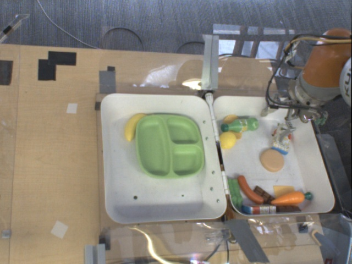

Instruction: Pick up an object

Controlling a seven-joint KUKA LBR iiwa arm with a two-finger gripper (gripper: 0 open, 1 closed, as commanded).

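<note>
My gripper (284, 132) hangs over the upper right part of the right bin (308, 147), below the arm's orange band. A small white, red and blue item (281, 143) lies right under its tip; whether it is gripped I cannot tell. Just below that sits a tan round disc (272, 160). A green bottle (240, 125) and a yellow lemon (227, 141) lie at the bin's left side. Along the near edge are an orange carrot (289, 198), a red sausage (250, 188), a yellow wedge (283, 190) and a green stick (235, 192).
The left bin (118, 191) holds a green divided plate (168, 146) with a banana (132, 126) tucked against its far left edge. A metal divider rail (214, 142) separates the two bins. Cables loop around the arm's wrist (278, 76).
</note>
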